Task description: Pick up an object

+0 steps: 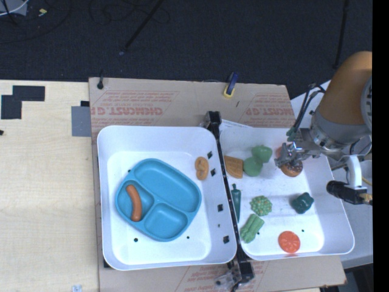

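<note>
Two shallow white bins (121,248) sit on the pale counter (42,193), the hand (290,160) low over a brown round piece (292,169) in the right bin, grip impossible to tell.

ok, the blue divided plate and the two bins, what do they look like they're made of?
Blue divided plate: likely moulded plastic, matte to satin; uniform colour, soft rounded compartment ridges.
Left bin and right bin: probably thin formed plastic, smooth, slightly glossy; rounded corners, curled rims, even white. Material is a guess from look alone.

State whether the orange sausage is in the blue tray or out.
In: the orange sausage lies in the left compartment of the blue divided plastic tray.
</note>
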You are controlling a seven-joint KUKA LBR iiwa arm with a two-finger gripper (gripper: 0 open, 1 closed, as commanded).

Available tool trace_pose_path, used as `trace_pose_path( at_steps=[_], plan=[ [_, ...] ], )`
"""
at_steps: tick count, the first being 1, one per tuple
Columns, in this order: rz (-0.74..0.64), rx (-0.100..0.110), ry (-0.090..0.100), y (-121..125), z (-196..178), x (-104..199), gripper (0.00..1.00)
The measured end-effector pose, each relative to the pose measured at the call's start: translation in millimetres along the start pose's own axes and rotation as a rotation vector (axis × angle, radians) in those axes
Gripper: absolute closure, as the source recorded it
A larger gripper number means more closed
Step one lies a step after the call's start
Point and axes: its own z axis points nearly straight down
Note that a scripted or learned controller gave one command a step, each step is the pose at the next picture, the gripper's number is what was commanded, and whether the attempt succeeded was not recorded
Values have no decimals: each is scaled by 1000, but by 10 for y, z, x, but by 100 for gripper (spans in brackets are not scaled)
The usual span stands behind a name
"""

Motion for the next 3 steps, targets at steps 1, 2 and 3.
trace_pose_path(
  at_steps=[1,2,3],
  plan=[
    [0,1,0,4,-345,-8,100],
    [-2,7,2,-175,-320,390,100],
    [-2,7,2,-262,-241,845,100]
  ],
)
